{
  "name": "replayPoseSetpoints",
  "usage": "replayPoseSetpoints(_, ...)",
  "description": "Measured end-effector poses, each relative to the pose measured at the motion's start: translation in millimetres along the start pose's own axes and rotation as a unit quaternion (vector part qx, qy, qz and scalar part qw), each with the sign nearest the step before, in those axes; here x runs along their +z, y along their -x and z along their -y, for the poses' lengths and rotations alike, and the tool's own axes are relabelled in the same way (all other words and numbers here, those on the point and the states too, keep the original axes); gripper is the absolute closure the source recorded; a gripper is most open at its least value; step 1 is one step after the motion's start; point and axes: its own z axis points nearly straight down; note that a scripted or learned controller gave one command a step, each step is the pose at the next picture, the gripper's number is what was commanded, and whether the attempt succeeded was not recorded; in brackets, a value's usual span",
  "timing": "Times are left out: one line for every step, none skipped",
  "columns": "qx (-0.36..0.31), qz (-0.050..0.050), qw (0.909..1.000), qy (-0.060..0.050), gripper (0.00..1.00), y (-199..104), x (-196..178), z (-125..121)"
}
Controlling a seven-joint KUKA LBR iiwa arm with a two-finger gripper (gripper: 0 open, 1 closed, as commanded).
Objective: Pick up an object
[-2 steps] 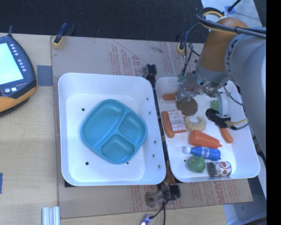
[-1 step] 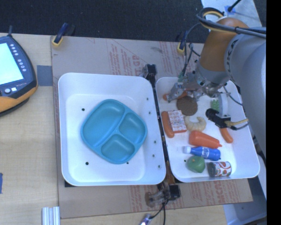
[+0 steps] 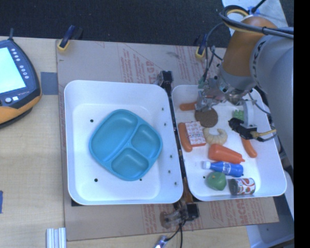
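Claw (image 3: 205, 106), finger state indiscernible, poised low just above the brown round object (image 3: 207, 118) in the right bin (image 3: 279, 161); nothing lifted, pick pending.

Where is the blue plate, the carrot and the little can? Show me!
Blue plate (image 3: 125, 144), camera view, on the ridge where its three sections meet.
Carrot (image 3: 225, 153), camera view, middle of its orange body.
Can (image 3: 242, 186), camera view, on its side label.
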Motion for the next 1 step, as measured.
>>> replayPoseSetpoints(0.0,0.0,1.0,0.0,0.0,-0.1,0.1,0.1)
